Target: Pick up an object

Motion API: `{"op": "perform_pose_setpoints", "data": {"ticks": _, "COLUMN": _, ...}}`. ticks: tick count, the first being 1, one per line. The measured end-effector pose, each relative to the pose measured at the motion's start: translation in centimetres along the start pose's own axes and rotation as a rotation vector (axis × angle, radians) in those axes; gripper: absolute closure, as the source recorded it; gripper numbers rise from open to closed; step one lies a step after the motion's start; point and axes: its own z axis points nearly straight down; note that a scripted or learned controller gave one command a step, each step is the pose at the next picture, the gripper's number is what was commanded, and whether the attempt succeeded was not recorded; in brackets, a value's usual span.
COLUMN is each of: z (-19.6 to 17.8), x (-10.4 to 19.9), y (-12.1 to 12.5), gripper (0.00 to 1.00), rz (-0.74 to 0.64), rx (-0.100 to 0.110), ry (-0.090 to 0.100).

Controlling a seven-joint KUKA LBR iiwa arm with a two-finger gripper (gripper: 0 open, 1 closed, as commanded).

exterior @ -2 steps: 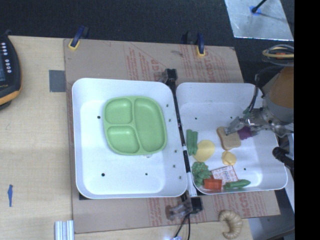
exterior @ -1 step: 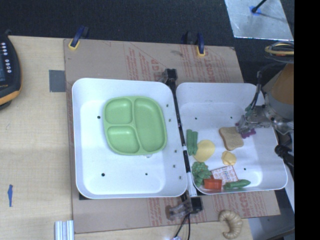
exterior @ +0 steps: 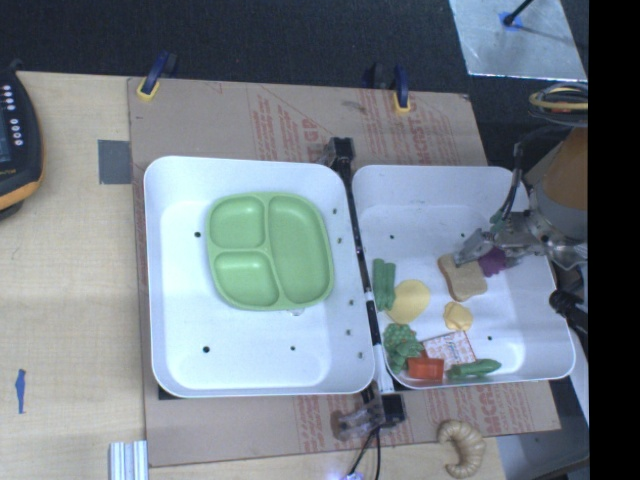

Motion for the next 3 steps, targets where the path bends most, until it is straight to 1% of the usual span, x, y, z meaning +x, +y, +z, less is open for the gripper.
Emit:
{"op": "perform_pose_setpoints", "data": {"ticks": 1, "z": 1.2, "x": 1.4, "y": -1.9, "gripper": 0.0, "rz": 0.007, "rx": 0.0, "ry": -0.001}}
{"op": "perform_pose_setpoints", "data": {"ticks": 2, "z": -0.1, "x": 1.3, "y": -1.8, "gripper": 1.0, "rz": 0.005, "rx": -0.002, "ry": -0.002}}
{"op": "perform_pose_setpoints", "data": {"ticks": 3, "z": 0.0, "x": 1.3, "y": -1.8, "gripper": 0.0, "rz": 0.003, "rx": -0.001, "ry": -0.002}}
